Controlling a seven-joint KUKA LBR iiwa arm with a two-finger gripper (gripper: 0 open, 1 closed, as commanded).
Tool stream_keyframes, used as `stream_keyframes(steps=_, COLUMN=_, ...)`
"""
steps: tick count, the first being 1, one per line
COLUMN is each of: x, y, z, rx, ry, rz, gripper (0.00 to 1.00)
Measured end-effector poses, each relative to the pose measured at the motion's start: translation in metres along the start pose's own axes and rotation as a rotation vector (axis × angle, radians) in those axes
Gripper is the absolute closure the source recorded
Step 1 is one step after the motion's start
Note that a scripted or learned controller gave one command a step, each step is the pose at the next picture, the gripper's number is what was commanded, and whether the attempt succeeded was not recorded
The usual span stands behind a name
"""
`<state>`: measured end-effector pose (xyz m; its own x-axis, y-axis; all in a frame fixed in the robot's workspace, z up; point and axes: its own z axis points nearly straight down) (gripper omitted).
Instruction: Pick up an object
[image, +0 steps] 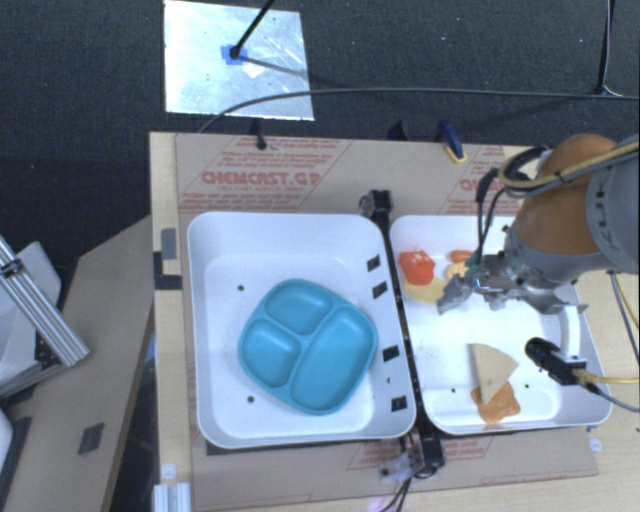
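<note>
jaws (452, 296) low in right bin (575, 405), can't tell if open or closed. red piece (417, 266) and yellow piece (428, 291) just beside, crowded near divider. risk: jaws nudge one away, close on nothing.

Both bins are plain white: the left bin (215, 300) and the right bin (440, 400). The left bin contains a solid light-blue divided plate (305, 345). In the right bin, a red-orange piece (417, 266) sits at 10 o'clock, a pale yellow piece (428, 292) just below it, and a tan wedge (490, 368) over an orange piece (497, 404) at 5 o'clock. The arm (570, 215) is grey with an orange band. The bench board (290, 175) is tan with red lettering.
</note>
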<state>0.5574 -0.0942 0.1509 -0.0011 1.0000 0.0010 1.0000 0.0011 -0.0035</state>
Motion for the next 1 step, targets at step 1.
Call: stream_keyframes(steps=1, x=0.0, y=-0.006, z=0.0616, rx=0.0, ry=0.0, rz=0.001, gripper=0.0)
